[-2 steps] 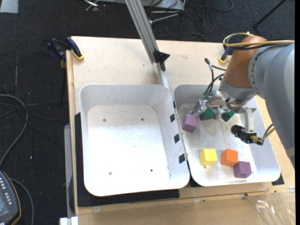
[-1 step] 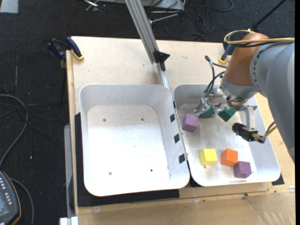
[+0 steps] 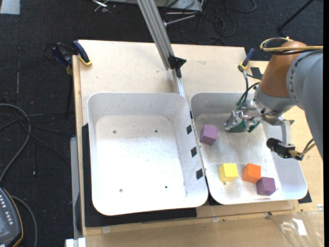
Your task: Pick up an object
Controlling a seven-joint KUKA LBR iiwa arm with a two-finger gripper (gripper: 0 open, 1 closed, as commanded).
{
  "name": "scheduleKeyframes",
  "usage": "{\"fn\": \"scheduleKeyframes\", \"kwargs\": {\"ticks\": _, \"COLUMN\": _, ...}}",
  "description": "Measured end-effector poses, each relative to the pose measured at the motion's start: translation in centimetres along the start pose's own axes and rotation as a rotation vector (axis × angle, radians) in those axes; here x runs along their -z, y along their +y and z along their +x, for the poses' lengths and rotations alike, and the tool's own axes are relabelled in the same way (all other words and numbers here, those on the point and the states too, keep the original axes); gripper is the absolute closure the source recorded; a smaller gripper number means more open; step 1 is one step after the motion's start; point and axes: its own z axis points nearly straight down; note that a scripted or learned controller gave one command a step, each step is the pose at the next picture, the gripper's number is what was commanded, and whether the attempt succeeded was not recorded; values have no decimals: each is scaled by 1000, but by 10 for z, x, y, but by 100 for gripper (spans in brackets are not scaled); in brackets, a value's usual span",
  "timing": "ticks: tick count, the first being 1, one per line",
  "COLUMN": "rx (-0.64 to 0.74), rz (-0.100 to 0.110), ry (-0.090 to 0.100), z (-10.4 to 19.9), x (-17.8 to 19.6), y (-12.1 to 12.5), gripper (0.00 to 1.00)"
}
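Grey arm's two-finger gripper (image 3: 240, 123), aperture indiscernible and no object visibly held, hangs low in the shallow white right bin (image 3: 298, 181), near the light purple cube (image 3: 208, 134), the likeliest target.

Both bins, left bin (image 3: 139, 153) and right bin (image 3: 247, 153), look like smooth white plastic, matt and speckled with dark scuffs. The table (image 3: 128, 66) is pale bare wood, unvarnished in look, crossed by a ribbed metal rail (image 3: 154, 27) with a dull silver finish. The four cubes, e.g. the orange cube (image 3: 251, 172), appear matt and soft-edged like foam; the arm's orange band (image 3: 280, 71) is glossy.
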Motion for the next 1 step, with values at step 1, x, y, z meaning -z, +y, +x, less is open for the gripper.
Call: {"fn": "scheduleKeyframes", "kwargs": {"ticks": 1, "rx": 0, "rz": 1, "ry": 1, "z": -40, "x": 0, "y": -22, "gripper": 100}}
